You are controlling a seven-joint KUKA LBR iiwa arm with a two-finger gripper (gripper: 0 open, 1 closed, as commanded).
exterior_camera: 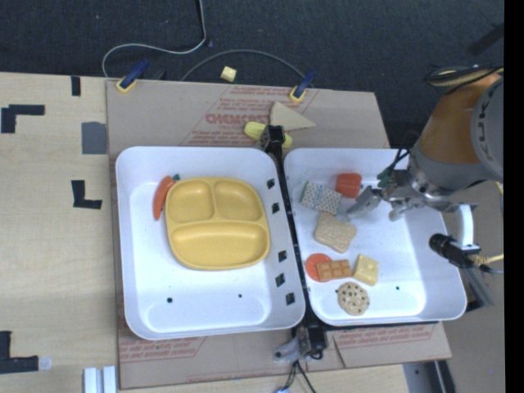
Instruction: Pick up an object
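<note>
Two shallow white bins sit side by side on a sheet of brown cardboard (344,113) laid over the pale wooden worktop (49,244). The left white bin (139,301) holds a yellow three-compartment plastic plate (218,222), and a small orange toy carrot (161,196) lies just beside the plate's left edge. The right white bin (426,293) carries a scatter of toy food: a red-orange block (348,183) near the top, a grey-green patterned square (320,196) just left of it, a beige bread-like slice (335,233) below that, then an orange-red piece (325,267), a pale yellow cheese-like cube (365,269) and a round speckled cookie (353,298) toward the front. Black clips (281,211) run down the seam where the bins meet.

The grey arm with its orange band (458,129) comes in from the right, bent low over the right bin. Its gripper (360,204) points left, the tip lying between the red-orange block and the bread-like slice, close to both. Nothing can be seen between its fingers, and I cannot tell whether they are apart or together.
</note>
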